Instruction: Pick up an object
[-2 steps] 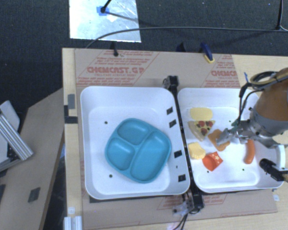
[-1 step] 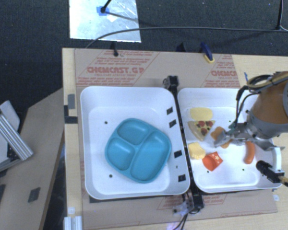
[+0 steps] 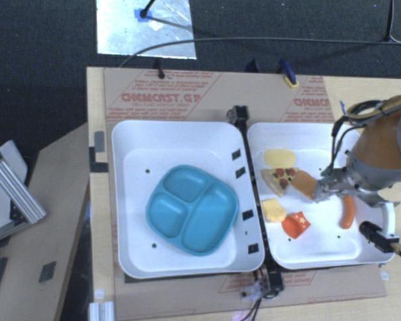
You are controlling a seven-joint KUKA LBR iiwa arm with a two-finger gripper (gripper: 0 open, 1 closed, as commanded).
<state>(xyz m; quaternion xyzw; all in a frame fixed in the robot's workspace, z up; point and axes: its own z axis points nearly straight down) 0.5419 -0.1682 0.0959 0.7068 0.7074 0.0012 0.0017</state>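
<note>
The right bin (image 3: 307,256) holds toy food. A pale yellow oval piece (image 3: 279,158) lies at the back, with a pizza slice (image 3: 277,178) just in front of it. A brown bread-like piece (image 3: 303,184) lies beside the slice. Toward the front are a yellow wedge (image 3: 274,210) and a red piece (image 3: 295,225), and an orange sausage (image 3: 348,212) lies at the right. My gripper (image 3: 325,187) reaches in from the right, low over the bin, its tip at the right end of the brown piece. The wrist hides what lies beneath it.
The left bin (image 3: 137,152) holds a blue divided plate (image 3: 192,208). A black divider with clips (image 3: 247,179) runs between the two bins. The arm's orange band (image 3: 386,142) hangs over the right bin's right rim.
</note>
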